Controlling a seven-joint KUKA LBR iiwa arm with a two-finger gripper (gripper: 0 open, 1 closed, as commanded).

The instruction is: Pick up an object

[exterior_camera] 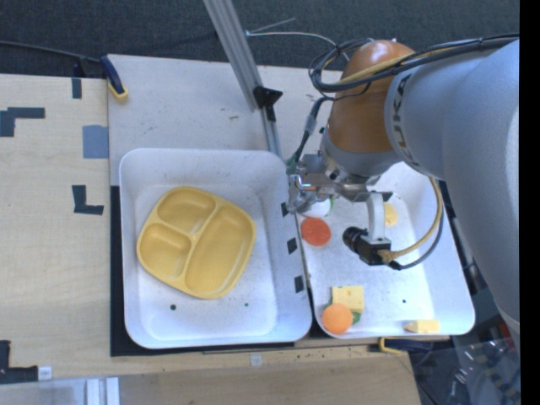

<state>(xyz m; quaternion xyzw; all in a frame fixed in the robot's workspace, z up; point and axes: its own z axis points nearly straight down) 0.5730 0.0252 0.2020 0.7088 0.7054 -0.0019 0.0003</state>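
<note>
The gripper (310, 194) hangs low; whether it's apart or together, I cannot tell. Just below it lies a red disc (316, 231), probably light, stiff and smooth, best pinched across its rounded edges.

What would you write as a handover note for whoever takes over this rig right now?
Gripper: low over the right bin's upper-left corner; grip state unclear.
Right bin: red-orange disc just below the gripper, orange ball and yellow block near the front edge, small yellow piece at the front right.
Left bin: yellow divided plate.
Done: nothing visibly lifted.
Left: grasp and lift one object; the disc looks nearest.
</note>
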